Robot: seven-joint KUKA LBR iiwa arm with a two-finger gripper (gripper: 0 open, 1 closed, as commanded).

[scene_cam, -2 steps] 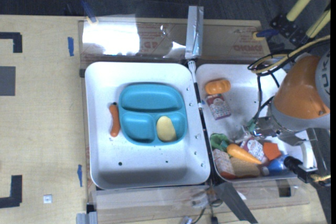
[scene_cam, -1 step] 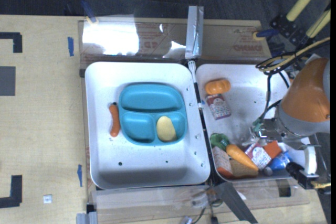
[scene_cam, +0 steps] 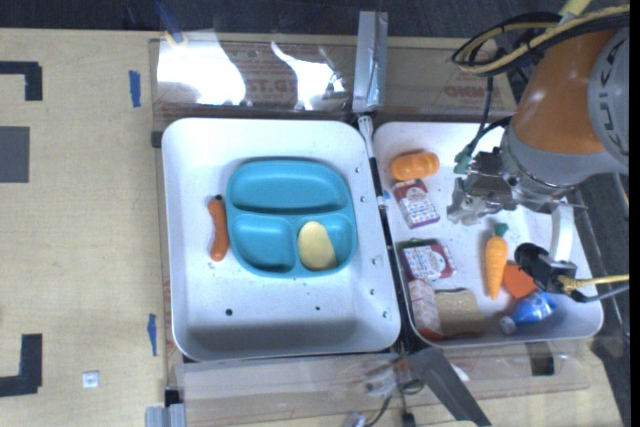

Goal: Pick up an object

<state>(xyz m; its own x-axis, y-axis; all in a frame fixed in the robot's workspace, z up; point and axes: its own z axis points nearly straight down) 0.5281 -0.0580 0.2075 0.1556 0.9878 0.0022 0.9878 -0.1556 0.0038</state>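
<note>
Hovering over the right bin (scene_cam: 441, 137): the gripper (scene_cam: 478, 200) is sitting above the upper middle of that bin, with the arm (scene_cam: 565, 105) coming in from the right. Whether the gripper is spread or pressed together isn't resolving from this overhead angle, so I can't tell. I'm not seeing anything pinched in it.

Pickable stuff is lying mostly in the right bin:
- orange bun (scene_cam: 414, 164) is lying near the top left corner, left of the gripper and apart from it
- upper packet (scene_cam: 416, 205), red and white, is lying just below the bun, left of the gripper
- lower packet (scene_cam: 428, 261) is lying further down, same look
- carrot (scene_cam: 495, 262) is lying just below the gripper, pointing roughly top to bottom, green end up
- orange chunk (scene_cam: 520, 281) is sitting just right of the carrot
- blue item (scene_cam: 531, 309) is sitting near the bottom right corner, too small to identify
- brown block (scene_cam: 459, 311) is lying along the bottom edge, with a pinkish piece (scene_cam: 421, 299) touching its left side

The left bin (scene_cam: 300, 320) is holding a blue divided plate (scene_cam: 290, 190). A yellow egg-shaped item (scene_cam: 316, 245) is sitting in the plate's lower right compartment. A red-orange stick (scene_cam: 217, 228) is lying on the bin floor just beside the plate's left edge.
</note>
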